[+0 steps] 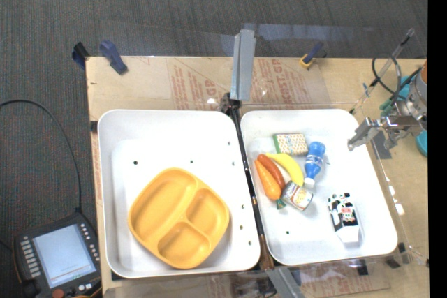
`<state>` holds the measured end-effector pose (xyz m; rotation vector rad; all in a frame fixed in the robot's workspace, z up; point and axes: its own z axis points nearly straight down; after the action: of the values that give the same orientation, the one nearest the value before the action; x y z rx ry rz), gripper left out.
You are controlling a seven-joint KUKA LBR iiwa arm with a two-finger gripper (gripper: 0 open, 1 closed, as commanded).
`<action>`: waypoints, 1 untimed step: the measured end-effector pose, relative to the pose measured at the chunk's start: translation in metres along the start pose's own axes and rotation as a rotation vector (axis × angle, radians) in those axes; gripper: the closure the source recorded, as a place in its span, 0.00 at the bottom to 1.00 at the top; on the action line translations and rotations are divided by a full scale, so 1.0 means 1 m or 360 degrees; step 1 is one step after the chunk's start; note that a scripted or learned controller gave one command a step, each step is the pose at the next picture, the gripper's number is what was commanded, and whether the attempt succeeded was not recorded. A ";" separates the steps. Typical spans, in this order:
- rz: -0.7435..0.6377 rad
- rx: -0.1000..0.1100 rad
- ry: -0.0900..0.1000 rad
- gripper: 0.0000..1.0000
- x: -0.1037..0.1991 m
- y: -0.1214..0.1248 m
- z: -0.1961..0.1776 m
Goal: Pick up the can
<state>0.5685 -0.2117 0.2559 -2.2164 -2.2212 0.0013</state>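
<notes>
Approach step only: grey metal tool (369, 135) at three o'clock, fingers' state impossible to tell. Next, descending over small silver can (299, 196).

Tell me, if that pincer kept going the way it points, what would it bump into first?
Probably the blue bottle: the pincer points left over the right bin's rim. Its height is unclear, so it might pass above.
</notes>
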 end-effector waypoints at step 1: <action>-0.0405 -0.0001 -0.0001 0.00 0.026 0.076 0.162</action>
<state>0.6442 -0.1849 0.0935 -1.9171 -2.4849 0.0001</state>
